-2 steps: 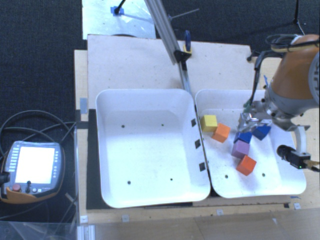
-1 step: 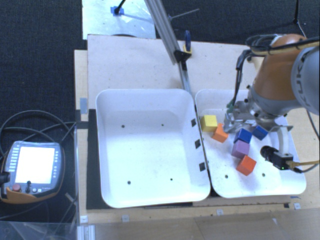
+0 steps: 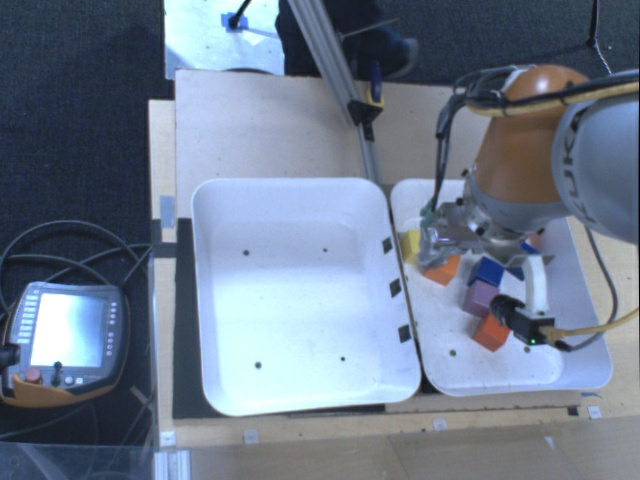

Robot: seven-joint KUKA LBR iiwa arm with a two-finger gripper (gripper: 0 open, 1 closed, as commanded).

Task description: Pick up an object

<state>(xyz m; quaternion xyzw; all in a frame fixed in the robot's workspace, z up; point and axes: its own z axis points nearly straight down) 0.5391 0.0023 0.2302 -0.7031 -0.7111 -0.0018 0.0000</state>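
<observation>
The gripper sits low in the right bin, near that bin's left wall. Its tip is tucked under the wrist, so I cannot tell whether the claw is spread or pressed together, and nothing can be seen pinched in it. Just to its left lies a yellow piece, close against the wall. Just below it is an orange block, which appears to touch the claw or nearly so. Either could be the thing to pick up, and which one the claw is set over is unclear. Further out are a blue block, with a purple block right against its lower side, and then a second orange block nearer the bin's front. The risks come from this crowding. If the claw closes between the yellow piece and the orange block, it may push both aside and take neither. The yellow piece may also jam against the wall, where there is little room to get around it. A tilted block could slip out as the claw lifts. By count there is one yellow piece, two orange blocks, one blue block and one purple block, all in the right bin. There are two bins, with the left bin alongside.
</observation>
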